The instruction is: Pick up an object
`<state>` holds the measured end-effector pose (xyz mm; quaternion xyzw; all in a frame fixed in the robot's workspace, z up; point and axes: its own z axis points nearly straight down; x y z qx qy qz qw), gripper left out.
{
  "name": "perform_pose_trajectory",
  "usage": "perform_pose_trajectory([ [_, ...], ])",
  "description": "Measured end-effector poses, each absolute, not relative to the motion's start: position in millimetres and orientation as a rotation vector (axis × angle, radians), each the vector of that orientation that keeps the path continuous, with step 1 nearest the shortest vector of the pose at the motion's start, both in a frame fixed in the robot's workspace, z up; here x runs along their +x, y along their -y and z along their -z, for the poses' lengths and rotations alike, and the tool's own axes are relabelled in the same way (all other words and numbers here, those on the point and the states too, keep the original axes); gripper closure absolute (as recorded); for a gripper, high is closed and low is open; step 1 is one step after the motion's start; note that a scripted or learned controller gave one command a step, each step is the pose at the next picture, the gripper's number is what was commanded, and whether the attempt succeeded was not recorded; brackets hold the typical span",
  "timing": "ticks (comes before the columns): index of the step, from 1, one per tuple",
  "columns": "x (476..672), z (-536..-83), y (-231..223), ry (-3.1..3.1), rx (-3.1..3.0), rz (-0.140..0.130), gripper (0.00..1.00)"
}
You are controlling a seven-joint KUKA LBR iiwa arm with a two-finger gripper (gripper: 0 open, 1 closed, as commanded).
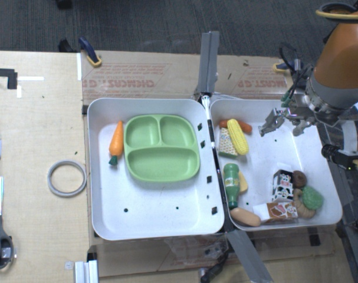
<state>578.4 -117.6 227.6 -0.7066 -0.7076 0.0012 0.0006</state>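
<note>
arm: reaches in from the right, orange band up high, wrist over the back of the right bin (320, 217)
gripper (283, 122): fingers spread, nothing between them; hanging above bare bin floor, clear of every item
nearest target: yellow corn cob (237, 136), lying at a slant along the left wall just beside the gripper, resting on a mesh-pattern packet (226, 142) with a small orange-red piece (237, 124) behind it
other candidates: green bottle (230, 183) lying along the divider; tan bread-roll shape (245, 217) at the front; cow-print carton (283, 185) and a green leafy piece (312, 198) bunched in the front right corner
left bin (102, 217): green divided plate (162, 147) mid-bin, toy carrot (115, 140) against its left edge
why the hover: my read is it's lining up before descending; the corn is the closest and least crowded pick
risk: corn sits close to the wall and on the packet, so a finger may catch either
bench: tape ring (66, 177) and scissors (0, 240) off to the left, not in play
</note>
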Motion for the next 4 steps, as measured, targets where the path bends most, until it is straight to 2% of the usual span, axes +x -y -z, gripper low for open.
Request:
perform_pose_trajectory([
  [1,582.1,-331,109,1.762,-2.601,-0.005,0.00],
  [2,647.8,-266,100,1.910,-2.493,-0.006,0.00],
  [3,643.6,-195,78,2.135,-2.303,-0.005,0.00],
  [4,658.3,-168,128,1.707,-2.637,-0.005,0.00],
])
